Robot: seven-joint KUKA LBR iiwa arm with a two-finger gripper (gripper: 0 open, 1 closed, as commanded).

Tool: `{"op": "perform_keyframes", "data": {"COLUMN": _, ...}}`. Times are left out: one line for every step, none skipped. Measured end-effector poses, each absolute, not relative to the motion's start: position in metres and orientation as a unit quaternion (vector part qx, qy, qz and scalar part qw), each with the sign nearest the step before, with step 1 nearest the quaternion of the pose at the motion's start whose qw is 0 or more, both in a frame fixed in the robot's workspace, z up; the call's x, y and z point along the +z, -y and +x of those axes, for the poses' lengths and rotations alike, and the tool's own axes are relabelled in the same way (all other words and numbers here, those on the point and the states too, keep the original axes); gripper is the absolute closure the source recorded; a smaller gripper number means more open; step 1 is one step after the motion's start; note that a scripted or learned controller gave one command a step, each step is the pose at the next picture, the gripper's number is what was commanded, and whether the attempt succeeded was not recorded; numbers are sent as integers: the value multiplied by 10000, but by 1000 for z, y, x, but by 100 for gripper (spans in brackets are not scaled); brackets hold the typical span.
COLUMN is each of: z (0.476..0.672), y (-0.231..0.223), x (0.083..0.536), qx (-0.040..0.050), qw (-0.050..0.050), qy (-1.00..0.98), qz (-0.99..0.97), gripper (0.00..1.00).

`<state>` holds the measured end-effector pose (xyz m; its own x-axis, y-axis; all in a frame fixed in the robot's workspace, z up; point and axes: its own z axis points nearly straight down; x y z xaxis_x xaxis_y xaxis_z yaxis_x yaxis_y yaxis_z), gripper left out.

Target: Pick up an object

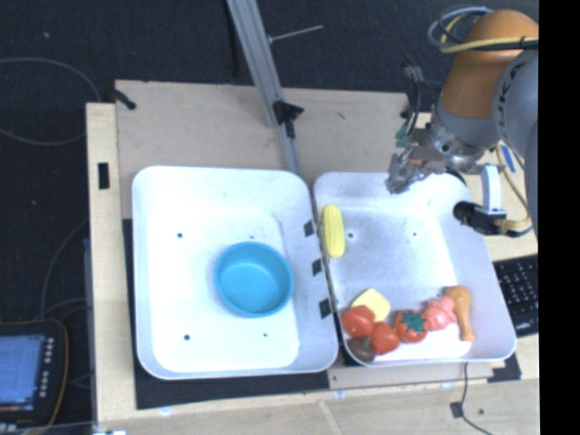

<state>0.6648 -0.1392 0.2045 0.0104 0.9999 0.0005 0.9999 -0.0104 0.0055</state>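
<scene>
My gripper (400, 180) hangs over the far rim of the right bin (408, 234), pointing down, with nothing seen between its fingers. A yellow corn cob (333, 229) lies by the bin's left wall. Along the near edge sits a cluster: a yellow wedge (371, 303), two red tomatoes (359, 320) (384, 337), a red strawberry-like piece (410, 325), a pink toy (439, 313) and an orange drumstick (460, 309). All of these lie well below and apart from the gripper.
The left bin (181, 216) holds a blue bowl (253, 279). A slanted metal pole (258, 57) rises behind the bins. A black keyboard (518, 288) and cables sit at the right edge of the bench.
</scene>
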Motion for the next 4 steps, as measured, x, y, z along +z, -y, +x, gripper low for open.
{"op": "perform_keyframes", "data": {"z": 666, "y": 141, "x": 238, "qx": 17, "qw": 13, "qy": -7047, "qz": 7095, "gripper": 100}}
{"op": "perform_keyframes", "data": {"z": 670, "y": 88, "x": 230, "qx": -4, "qw": -14, "qy": -7096, "qz": 7047, "gripper": 100}}
{"op": "perform_keyframes", "data": {"z": 670, "y": 33, "x": 244, "qx": 25, "qw": 10, "qy": -7105, "qz": 7037, "gripper": 100}}
{"op": "perform_keyframes", "data": {"z": 669, "y": -21, "x": 256, "qx": 15, "qw": -5, "qy": -7106, "qz": 7036, "gripper": 100}}
